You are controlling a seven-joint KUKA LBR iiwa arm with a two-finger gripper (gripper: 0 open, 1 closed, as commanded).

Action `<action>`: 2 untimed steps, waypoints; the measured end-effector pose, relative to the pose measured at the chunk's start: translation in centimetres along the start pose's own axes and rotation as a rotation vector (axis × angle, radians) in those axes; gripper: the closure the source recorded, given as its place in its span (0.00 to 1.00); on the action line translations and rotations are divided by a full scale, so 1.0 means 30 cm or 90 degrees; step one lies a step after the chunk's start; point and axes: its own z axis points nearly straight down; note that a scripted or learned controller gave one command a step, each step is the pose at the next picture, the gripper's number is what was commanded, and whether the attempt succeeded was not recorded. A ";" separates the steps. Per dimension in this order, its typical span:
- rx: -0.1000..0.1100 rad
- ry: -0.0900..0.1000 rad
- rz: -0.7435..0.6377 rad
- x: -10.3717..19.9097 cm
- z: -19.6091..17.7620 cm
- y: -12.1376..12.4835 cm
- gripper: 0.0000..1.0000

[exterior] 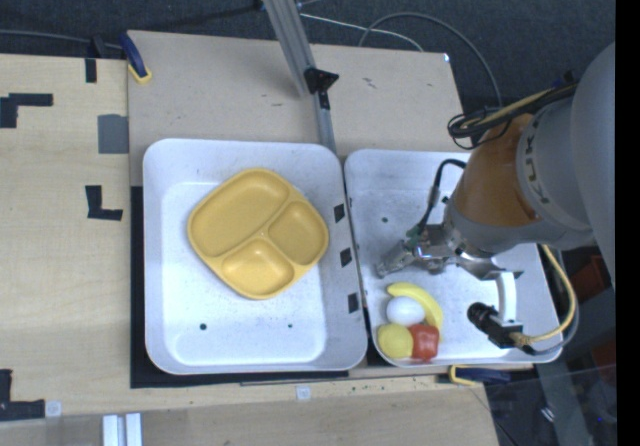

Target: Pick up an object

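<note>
Several small items cluster in the front left corner of the right bin [520, 349]: a yellow banana [428, 301], a white ball [405, 311], a yellow round fruit [394, 341] and a red piece [425, 341]. My gripper [396, 250] hovers over the bin floor just behind this cluster, a little above the banana in the view. It points left and stands open with nothing between its fingers. The grey arm with its orange band [490, 184] hides the right middle of the bin.
A yellow three-part plate [258, 232] lies in the left bin [160, 264]. A grey metal pole [290, 24] slants down from the back to the ridge between the bins. Cables [480, 119] loop behind the right bin.
</note>
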 end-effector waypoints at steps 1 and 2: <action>0.001 0.002 0.000 0.003 -0.038 0.000 1.00; -0.003 0.001 0.000 0.002 -0.247 -0.005 1.00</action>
